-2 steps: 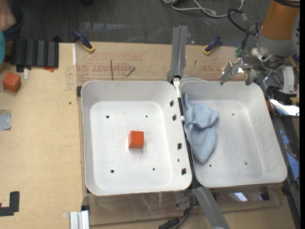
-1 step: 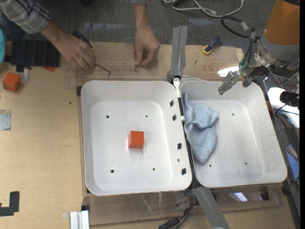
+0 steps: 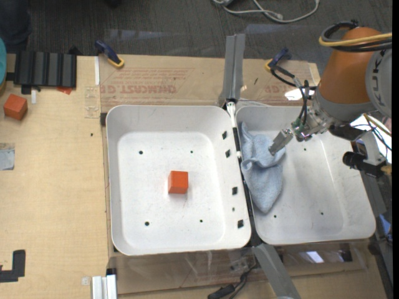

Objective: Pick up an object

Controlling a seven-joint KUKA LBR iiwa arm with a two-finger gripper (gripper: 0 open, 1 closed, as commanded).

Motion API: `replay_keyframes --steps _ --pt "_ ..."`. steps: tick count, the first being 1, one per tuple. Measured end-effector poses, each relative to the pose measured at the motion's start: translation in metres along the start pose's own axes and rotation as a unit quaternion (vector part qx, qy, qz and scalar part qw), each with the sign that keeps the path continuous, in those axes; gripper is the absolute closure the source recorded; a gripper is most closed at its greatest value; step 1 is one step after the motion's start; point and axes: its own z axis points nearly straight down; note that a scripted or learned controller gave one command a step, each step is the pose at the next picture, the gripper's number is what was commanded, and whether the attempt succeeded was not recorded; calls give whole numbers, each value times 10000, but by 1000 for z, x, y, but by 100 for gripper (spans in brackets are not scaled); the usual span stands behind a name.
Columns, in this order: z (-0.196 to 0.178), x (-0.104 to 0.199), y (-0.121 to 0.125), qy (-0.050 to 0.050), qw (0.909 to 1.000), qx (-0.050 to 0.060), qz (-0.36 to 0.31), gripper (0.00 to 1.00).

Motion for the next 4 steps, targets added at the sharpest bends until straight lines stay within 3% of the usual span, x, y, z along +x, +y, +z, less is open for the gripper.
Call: replay_keyframes --steps 1,2,3,4 --pt "69 15 -66 -6 10000 -13 -61 0" --pt "68 -12 -7 -15 9994 -29 -338 0" --pt "8 -7 4 -19 9935 -22 -1139 0" --pt "68 0 4 -16 9908 -22 -1350 0"
